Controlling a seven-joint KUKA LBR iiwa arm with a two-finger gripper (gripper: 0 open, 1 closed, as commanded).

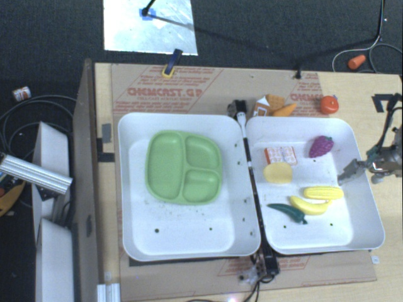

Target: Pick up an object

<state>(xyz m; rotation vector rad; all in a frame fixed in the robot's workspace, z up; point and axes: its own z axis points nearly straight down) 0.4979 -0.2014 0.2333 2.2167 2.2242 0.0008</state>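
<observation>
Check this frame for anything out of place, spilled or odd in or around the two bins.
Two toy foods lie outside the bins: a round red tomato and an orange carrot, on the cardboard behind the right white bin. Dark specks dot the left white bin below the green divided plate. Nothing looks damaged.
</observation>
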